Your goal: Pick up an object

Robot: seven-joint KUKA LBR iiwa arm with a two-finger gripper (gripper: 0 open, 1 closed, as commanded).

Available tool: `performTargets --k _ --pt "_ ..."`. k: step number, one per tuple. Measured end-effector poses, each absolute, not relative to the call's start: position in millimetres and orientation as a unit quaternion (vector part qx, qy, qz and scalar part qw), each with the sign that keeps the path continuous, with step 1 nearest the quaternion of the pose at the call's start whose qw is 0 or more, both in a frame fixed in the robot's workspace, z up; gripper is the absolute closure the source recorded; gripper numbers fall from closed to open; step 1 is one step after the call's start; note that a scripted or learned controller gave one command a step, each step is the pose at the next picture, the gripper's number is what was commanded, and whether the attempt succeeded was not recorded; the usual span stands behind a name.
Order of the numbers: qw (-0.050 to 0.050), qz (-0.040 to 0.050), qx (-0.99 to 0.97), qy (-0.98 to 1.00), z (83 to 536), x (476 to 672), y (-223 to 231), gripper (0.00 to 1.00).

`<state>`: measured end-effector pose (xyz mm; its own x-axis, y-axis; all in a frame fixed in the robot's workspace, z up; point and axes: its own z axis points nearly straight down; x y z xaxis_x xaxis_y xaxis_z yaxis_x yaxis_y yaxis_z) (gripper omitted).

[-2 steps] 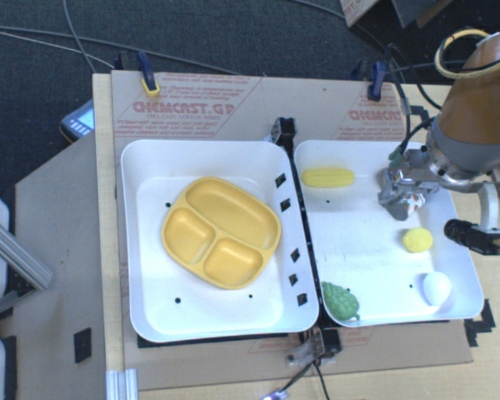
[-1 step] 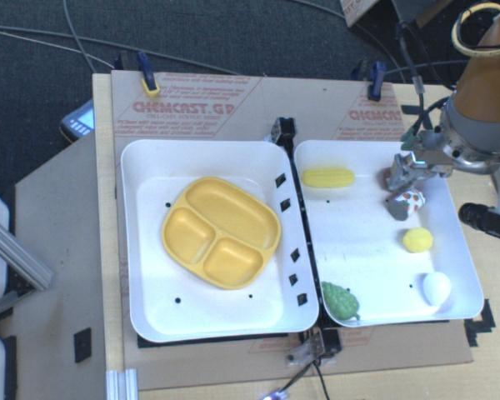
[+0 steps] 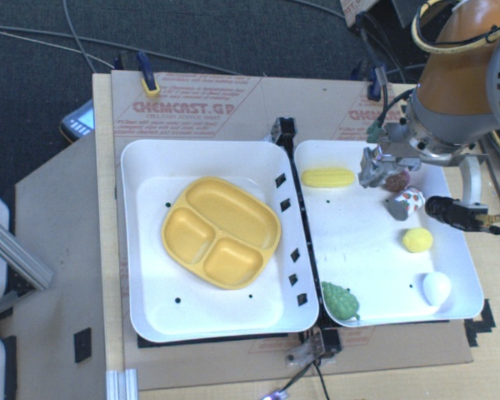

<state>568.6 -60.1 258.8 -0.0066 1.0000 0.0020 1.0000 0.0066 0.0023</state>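
Tool (image 3: 383, 173) low in right bin (image 3: 362, 265), beside corn (image 3: 327, 177).

A brown board (image 3: 233, 98) printed with red lettering was laid beneath the two bins, and blue-and-yellow clamps (image 3: 147, 73) were fixed at its far edge. Dark carpet (image 3: 192, 23) was crossed by thin cables (image 3: 75, 32). A small device with a lit screen (image 3: 79, 123) was seen left of the board.

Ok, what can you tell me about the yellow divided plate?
The yellow divided plate lies flat in the left bin, about the middle, turned at a slant to the bin's walls. It looks like matte plastic, rounded in outline, with three compartments: one long, two smaller. Nothing lies in it, and nothing touches it except the bin floor.
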Motion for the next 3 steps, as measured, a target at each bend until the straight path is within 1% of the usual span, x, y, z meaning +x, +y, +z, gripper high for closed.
performTargets --k 1,2,3 --pt "-0.002 0.0002 0.705 0.709 244 580.5 -16 1.00" --pt "-0.002 -0.0002 0.705 0.709 234 583.2 47 1.00" --pt "0.000 0.0008 0.705 0.709 226 595.2 89 1.00"
